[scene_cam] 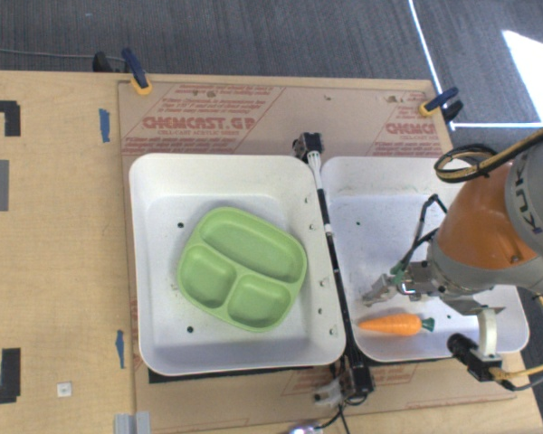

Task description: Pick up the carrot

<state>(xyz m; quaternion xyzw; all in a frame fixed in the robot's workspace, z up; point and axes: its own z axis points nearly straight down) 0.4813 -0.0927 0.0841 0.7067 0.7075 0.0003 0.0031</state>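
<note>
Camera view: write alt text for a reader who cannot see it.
A grey and orange robot arm reaches into the right white bin, its gripper poised just above an orange carrot lying near the bin's front edge. The left white bin holds a green divided plate.

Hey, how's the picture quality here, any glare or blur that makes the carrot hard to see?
Camera view: even light, and the carrot is sharp and vivid against the white right bin; a bright sunlit patch glares on the floor at top right, away from the bins; the gripper above the carrot is small and slightly soft.
</note>
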